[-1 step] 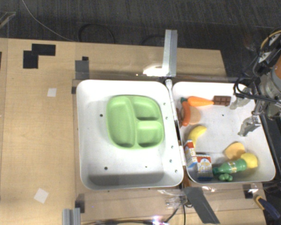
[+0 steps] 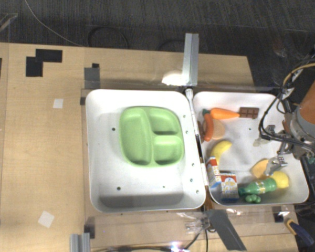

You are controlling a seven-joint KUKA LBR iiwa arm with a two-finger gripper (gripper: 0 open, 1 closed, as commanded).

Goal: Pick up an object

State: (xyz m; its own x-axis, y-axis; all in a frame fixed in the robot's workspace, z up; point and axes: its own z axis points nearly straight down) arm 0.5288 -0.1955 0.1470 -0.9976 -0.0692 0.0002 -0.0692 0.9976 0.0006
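From the overhead camera view, two white bins sat side by side on the wooden bench. The left bin (image 2: 102, 156), filling the centre of the frame, carried one thing: a green divided tray (image 2: 149, 135), lying flat towards its upper middle, its three compartments bare. The right bin (image 2: 252, 138) was the busy one. Along its top edge lay an orange carrot (image 2: 224, 114), pointing right, with a small brown chocolate bar (image 2: 248, 112) just beside its tip. Below the carrot's thick end, against the left wall, sat a round brownish piece (image 2: 209, 128), too blurred to name. A yellow banana (image 2: 220, 149) rested near the bin's middle left. Down in the lower left corner stood a small carton (image 2: 228, 185) and a slim red-and-white packet (image 2: 213, 170) beside it. A green bottle (image 2: 257, 188) lay along the bottom edge, with a yellow lemon (image 2: 280, 181) touching its right end. And there was the arm, in from the right edge, the gripper (image 2: 275, 164) down low in the bin's lower right, right on a yellow-orange fruit (image 2: 260, 168) — pressed against it, but whether the grip was clenched or released could not be told, nor whether the fruit was truly held.
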